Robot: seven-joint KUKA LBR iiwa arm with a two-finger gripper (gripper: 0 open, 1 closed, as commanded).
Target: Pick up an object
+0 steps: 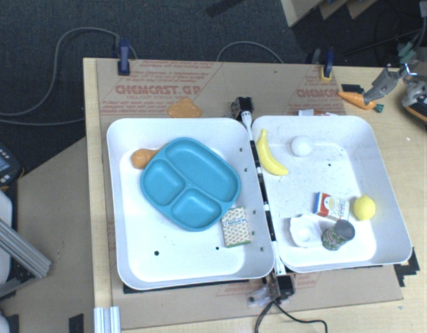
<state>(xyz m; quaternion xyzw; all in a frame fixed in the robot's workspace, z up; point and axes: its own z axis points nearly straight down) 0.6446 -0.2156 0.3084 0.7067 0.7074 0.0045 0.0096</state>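
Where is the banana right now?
The banana lies in the right bin, at its upper left, close to the divider between the bins, with a white ball just to its right.

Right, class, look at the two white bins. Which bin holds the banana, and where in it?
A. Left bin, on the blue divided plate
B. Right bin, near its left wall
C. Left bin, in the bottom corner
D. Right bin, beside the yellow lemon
B: the banana lies in the right bin, close to the wall it shares with the left bin, well apart from the lemon and the blue plate.
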